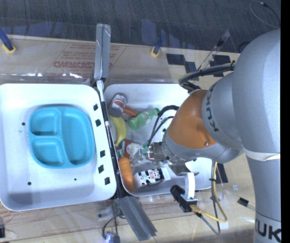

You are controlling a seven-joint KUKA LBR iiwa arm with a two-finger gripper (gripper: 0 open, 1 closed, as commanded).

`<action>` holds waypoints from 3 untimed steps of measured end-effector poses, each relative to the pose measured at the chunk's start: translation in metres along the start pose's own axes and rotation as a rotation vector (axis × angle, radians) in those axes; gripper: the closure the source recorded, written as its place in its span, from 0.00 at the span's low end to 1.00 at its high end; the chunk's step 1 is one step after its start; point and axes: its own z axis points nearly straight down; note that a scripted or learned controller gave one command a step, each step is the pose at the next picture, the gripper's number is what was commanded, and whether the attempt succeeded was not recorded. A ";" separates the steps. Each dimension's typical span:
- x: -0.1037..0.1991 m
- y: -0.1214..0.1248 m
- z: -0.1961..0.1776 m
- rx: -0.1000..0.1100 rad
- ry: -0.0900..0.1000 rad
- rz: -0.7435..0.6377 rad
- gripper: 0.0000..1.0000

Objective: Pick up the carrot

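Note:
The orange carrot (126, 172) lies in the right bin (157, 91), against its left wall near the front corner, lengthwise along the wall. My gripper (151, 155) hangs low in that bin below the orange wrist band, just right of and slightly behind the carrot's far end. Nothing of the carrot sits inside the gripper, and the arm's body hides the bin's right half.
A yellow banana (119, 129), a green bottle (142, 119), a small can (118, 103) and a patterned white box (150, 176) crowd the right bin around the carrot. The left bin (13, 186) holds a blue divided plate (61, 135).

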 end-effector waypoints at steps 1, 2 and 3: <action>0.002 -0.001 -0.005 0.005 0.005 0.035 0.00; 0.009 -0.002 0.003 0.001 -0.001 0.382 0.00; 0.010 -0.002 -0.003 0.008 0.001 0.377 1.00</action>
